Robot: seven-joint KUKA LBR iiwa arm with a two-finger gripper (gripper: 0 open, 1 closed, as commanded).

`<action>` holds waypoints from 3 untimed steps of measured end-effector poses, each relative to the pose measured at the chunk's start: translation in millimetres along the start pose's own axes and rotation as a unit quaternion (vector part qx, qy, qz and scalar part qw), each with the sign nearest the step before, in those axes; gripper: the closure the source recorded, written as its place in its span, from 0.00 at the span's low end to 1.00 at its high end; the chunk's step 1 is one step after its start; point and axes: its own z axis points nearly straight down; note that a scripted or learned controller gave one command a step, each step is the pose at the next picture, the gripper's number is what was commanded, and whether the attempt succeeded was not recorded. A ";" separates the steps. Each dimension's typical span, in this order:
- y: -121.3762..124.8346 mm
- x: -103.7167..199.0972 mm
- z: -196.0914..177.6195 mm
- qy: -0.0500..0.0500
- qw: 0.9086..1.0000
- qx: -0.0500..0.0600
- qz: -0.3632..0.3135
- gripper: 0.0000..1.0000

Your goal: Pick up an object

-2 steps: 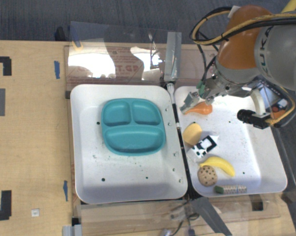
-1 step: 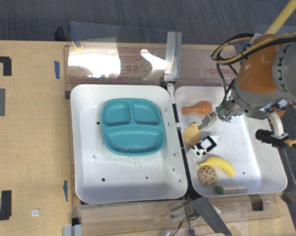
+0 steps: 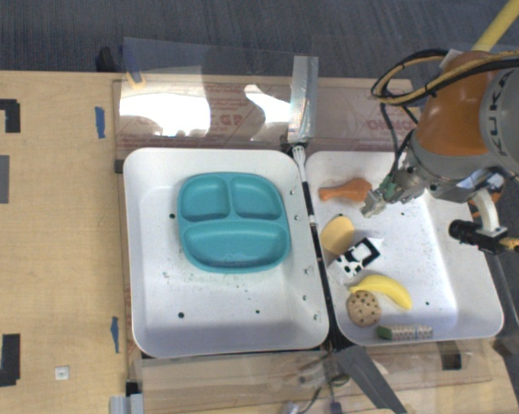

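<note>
The gripper (image 3: pixel 373 205) hangs over the upper part of the right bin (image 3: pixel 440 257), its tip just beside the thick end of the drumstick (image 3: pixel 346 190) — an orange-brown toy lying across the bin's top left corner. Whether the fingers are spread or pressed together I cannot tell; they are small and blurred at this slant, and nothing shows between them. No object is lifted yet, and the drumstick looks the likeliest target. The main risk is a miss: the tip seems to sit at the drumstick's end rather than over its middle, so closing there could pinch only the rounded knob and let it squirt out, or shove it against the bin wall. The drumstick also lies close to the divider (image 3: pixel 307 205) between the bins, where a finger could strike the rim on the way down. Below it a yellow piece (image 3: pixel 338 232), a black-and-white block (image 3: pixel 359 256), a banana (image 3: pixel 384 289) and a cookie (image 3: pixel 363 307) are crowded together — a drift that way could nudge several and grasp none. The left bin (image 3: pixel 147 257) holds a teal tray (image 3: pixel 234 221), well apart from the arm.
</note>
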 end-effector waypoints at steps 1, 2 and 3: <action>-21.4 -32.6 -2.4 0.000 0.995 0.002 0.098 1.00; -21.4 -32.4 -2.3 0.000 0.995 0.002 0.097 0.00; 50.7 -10.5 50.5 -0.001 0.995 -0.001 0.103 0.00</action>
